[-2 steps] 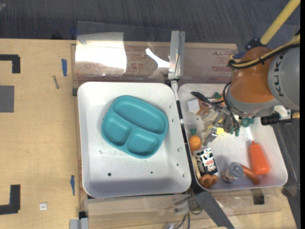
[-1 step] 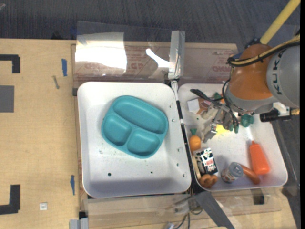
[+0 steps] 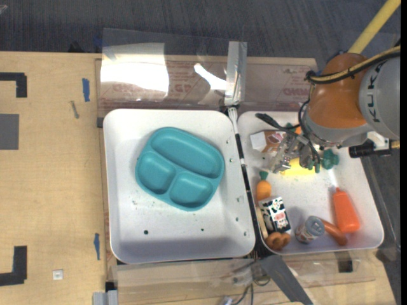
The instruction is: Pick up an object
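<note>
Nearest the camera, the grey arm (image 3: 375,100) with its orange band (image 3: 337,103) is being reached in from the right and is being held bent down over the right bin (image 3: 372,224). At its tip, the claw (image 3: 294,154) is being lowered into the far part of that bin, among a clutter of small items; whether it is spread or pressed together cannot be told.

Just nearer than the claw and a little to its left, a small orange ball (image 3: 263,188) is being left loose, with a black-and-white patterned block (image 3: 276,213) and a brown piece (image 3: 278,239) nearer still. To the claw's right and nearer, an orange bottle-shaped object (image 3: 346,211) is lying beside a grey-capped jar (image 3: 310,229). A green piece (image 3: 329,161) is sitting just right of the claw.

Well left of the claw, a teal divided plate (image 3: 180,167) is being carried by the left bin (image 3: 121,227). Both bins are being borne by a pale wooden tabletop (image 3: 48,170), with dark carpet (image 3: 191,8) lying beyond.
</note>
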`<state>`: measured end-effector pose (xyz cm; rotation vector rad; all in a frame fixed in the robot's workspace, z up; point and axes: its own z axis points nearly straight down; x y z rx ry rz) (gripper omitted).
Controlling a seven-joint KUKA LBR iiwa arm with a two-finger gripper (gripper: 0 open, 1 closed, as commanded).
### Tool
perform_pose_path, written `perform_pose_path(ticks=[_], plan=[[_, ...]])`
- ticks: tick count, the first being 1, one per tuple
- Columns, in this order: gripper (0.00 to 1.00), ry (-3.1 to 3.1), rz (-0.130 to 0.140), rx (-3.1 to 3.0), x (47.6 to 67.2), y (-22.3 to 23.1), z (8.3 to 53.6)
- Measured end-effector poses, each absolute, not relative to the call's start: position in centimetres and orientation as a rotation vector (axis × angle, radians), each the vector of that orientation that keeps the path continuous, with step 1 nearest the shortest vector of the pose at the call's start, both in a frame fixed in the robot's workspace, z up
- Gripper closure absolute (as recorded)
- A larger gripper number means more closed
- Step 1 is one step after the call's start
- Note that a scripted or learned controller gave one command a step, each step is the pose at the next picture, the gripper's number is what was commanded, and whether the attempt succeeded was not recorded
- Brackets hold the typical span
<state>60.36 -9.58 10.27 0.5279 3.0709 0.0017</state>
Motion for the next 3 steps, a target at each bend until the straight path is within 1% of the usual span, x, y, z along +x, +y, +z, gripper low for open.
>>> perform_pose_path(ticks=[1, 2, 3], plan=[[1.0, 3.059, 0.007, 0.653, 62.2, -3.4, 20.5], [1.0, 3.053, 0.001, 0.678, 65.0, -8.5, 26.9], [1.0, 3.089, 0.002, 0.569, 62.9, -5.0, 22.3]])
